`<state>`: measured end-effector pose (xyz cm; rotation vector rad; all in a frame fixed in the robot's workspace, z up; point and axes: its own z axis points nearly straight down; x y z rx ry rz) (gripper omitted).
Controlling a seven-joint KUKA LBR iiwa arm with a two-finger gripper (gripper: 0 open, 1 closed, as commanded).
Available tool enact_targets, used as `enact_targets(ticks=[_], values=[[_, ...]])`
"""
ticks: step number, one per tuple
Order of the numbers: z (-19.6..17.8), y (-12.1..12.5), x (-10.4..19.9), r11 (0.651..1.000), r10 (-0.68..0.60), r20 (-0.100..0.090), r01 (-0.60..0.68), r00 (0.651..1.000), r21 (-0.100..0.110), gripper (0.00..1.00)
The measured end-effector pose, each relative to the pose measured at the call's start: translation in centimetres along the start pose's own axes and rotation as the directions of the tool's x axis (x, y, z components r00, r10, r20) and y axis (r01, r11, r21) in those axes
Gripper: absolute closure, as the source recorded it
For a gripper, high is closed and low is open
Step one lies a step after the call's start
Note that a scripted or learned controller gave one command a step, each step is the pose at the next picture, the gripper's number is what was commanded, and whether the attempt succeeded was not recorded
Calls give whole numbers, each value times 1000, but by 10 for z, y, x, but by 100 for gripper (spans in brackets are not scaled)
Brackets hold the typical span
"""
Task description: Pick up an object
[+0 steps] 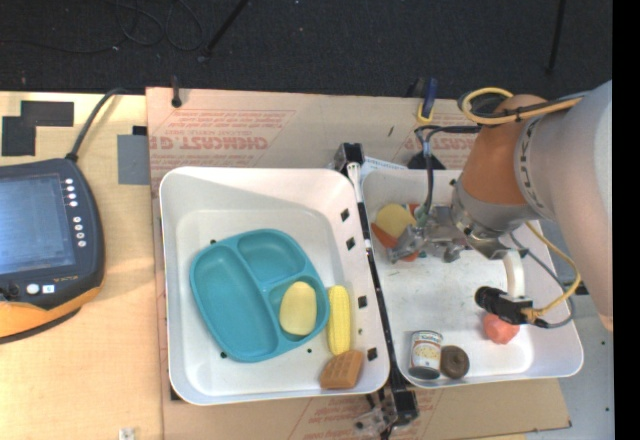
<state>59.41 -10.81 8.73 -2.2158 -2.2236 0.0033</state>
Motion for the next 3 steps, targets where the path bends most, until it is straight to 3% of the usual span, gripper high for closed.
enact_targets(ticks=[3], values=[[0,0,0,1000,0,0,0,1000,0,0]])
